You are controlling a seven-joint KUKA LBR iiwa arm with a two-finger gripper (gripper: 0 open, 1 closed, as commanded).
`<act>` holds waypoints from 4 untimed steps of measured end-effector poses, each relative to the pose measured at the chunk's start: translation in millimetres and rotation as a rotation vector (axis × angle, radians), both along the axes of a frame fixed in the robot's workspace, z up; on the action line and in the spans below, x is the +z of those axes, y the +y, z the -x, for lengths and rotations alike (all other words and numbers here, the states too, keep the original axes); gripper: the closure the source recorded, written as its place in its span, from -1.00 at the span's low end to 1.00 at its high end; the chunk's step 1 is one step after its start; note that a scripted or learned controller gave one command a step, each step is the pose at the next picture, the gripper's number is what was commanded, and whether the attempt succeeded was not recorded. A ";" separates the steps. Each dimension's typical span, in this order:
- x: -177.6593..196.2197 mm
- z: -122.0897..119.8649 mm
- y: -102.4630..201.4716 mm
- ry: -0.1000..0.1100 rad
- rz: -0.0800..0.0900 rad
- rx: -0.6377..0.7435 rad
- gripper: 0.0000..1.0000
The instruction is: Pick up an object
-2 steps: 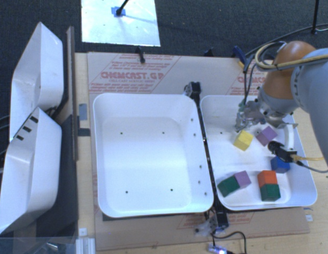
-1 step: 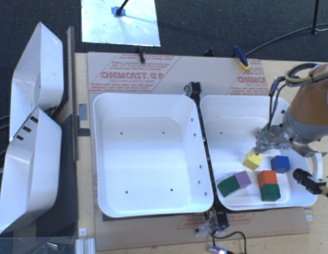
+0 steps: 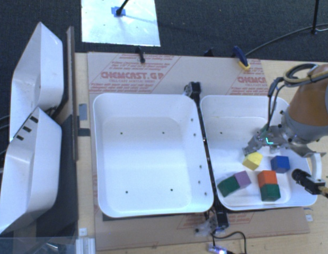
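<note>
The gripper (image 3: 257,147) is hanging low over the right bin (image 3: 227,121), its tip directly above the yellow block (image 3: 253,160); a small green light is glowing on its body. Whether anything is sitting between its parts cannot be told at this angle, so no hold is being recorded. The yellow block is lying tilted on the bin floor, just below the tip, and whether the two are touching cannot be told. The blue block (image 3: 280,163) is sitting just to the right of the yellow one, near it but apart. Toward the near wall, the orange block (image 3: 267,178) is resting against the dark green block (image 3: 270,192) in front of it. Left of these, the purple block (image 3: 242,179) is touching the green block (image 3: 227,186) beside it. The arm (image 3: 308,110), grey with an orange band, is reaching in from the right over the bin's edge, cables looping above it. The left bin (image 3: 108,157) is lying beside the right one, their rims meeting along a dark strip. Both are resting on a printed cardboard sheet (image 3: 132,73) on the bench.
</note>
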State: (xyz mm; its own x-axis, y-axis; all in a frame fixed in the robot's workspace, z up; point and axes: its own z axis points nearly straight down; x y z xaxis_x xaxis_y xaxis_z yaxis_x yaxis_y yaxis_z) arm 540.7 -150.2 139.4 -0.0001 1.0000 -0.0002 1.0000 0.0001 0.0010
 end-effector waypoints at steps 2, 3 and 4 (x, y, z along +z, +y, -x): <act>-42.1 -1.2 33.9 -0.007 0.003 -0.001 1.00; 48.7 -26.7 122.9 -0.008 -0.003 0.009 1.00; 44.6 -26.2 205.4 0.001 -0.003 0.008 1.00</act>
